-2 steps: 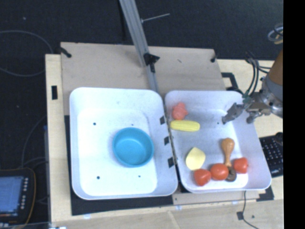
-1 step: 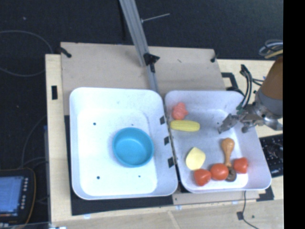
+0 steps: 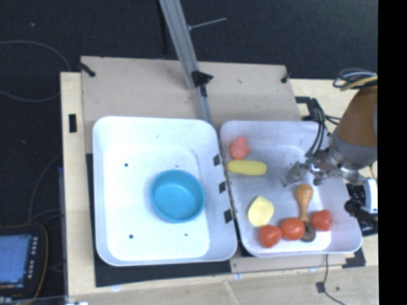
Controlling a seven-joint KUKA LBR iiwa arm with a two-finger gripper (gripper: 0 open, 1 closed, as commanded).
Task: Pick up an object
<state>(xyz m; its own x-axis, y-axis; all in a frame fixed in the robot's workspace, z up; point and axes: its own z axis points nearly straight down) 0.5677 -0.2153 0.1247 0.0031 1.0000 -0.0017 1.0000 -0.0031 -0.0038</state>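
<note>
Toys lie scattered in the right bin (image 3: pixel 273 135), any one of them a fair target: a pink piece (image 3: pixel 239 148) at its upper left, a yellow corn (image 3: pixel 247 167) just below that, a pale yellow lump (image 3: pixel 260 210) lower down, three red pieces (image 3: pixel 292 228) strung along the bottom edge, and a brown club-shaped piece (image 3: pixel 304 202) standing among them. The left bin (image 3: pixel 127 138) holds a blue bowl (image 3: pixel 177 196).

The arm (image 3: pixel 356 129) comes in from the right edge of the frame, and the gripper (image 3: pixel 299 172) sits low over the middle right of the right bin. Its fingers are a small grey blur here, so I cannot tell how far apart they stand, and nothing can be seen between them.

The club is the nearest thing. Its rounded head lies just below the gripper, and its long axis runs down the frame, away from the tool, toward the red pieces. My guess is that a short move down the frame would put the fingers over its neck, closing across that axis. The corn lies to the left, its length running across the frame, and would ask for a longer reach.
</note>
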